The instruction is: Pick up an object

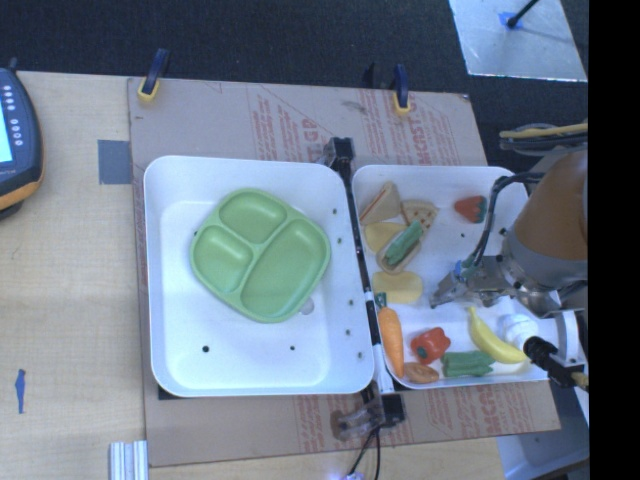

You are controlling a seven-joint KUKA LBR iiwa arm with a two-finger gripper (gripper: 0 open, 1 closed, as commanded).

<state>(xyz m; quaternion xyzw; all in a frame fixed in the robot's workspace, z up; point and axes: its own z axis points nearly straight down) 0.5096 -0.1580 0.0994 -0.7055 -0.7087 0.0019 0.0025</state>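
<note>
Bench top is pale wood (pixel 70 298) with a brown cardboard sheet (pixel 250 118) clamped over it; dark floor beyond at 12 o'clock. A grey handheld pendant (pixel 15 133) sits at the bench's 9 o'clock edge.

Left white bin (pixel 170 368) holds a green three-compartment plastic plate (pixel 262 255), near the bin's centre, slightly tilted. Light, stiff, but wide and flat: poor target for a two-finger claw unless taken by the rim.

Right white bin (pixel 440 183) holds plastic toy food, all likely light, hard and a bit slick:
- tan bread slice (pixel 382 206) at 11 o'clock, a green pod (pixel 402 242) lying across yellow pieces just below it
- orange carrot (pixel 391 340) at 7 o'clock against the bin wall
- red pepper (pixel 431 344) and green vegetable (pixel 466 365) at 6 o'clock, close together
- red strawberry-like piece (pixel 470 208) at 1 o'clock, on its own
- yellow banana (pixel 492 338) at 5 o'clock

Gripper (pixel 448 290) hangs over the middle of the right bin, nothing visibly between its fingers; can't tell if they're apart or together.

My pick: the carrot or banana, across the narrow width at mid-length. The wall beside the carrot could block a finger.
</note>
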